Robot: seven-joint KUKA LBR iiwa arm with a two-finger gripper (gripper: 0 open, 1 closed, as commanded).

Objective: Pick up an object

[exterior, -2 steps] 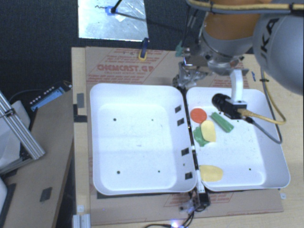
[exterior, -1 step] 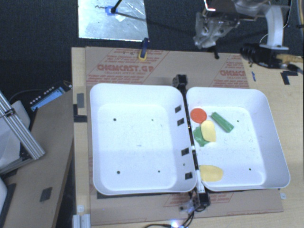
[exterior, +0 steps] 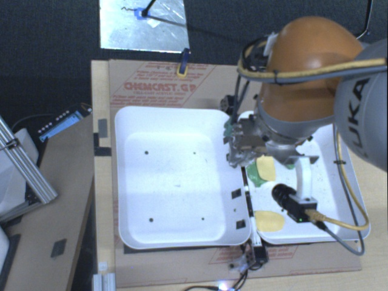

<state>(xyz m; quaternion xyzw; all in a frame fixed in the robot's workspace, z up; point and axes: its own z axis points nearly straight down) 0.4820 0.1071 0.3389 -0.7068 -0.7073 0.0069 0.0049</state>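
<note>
My gripper (exterior: 241, 150) sits low over the near-left corner of the right bin (exterior: 339, 223), close to the divide between the two bins. Its finger state cannot be determined: the wrist and orange band block the view from above. No object is visibly held, so I judge the pick as not yet done; the grasp and lift remain.

Left of my gripper, the left bin (exterior: 130, 162) offers nothing to take. Just right of and below my gripper lies a pale yellow piece (exterior: 265, 168) beside a green piece (exterior: 254, 176); either is the nearest candidate. Further below, well apart from my gripper, rests a yellow disc (exterior: 269, 221).
</note>
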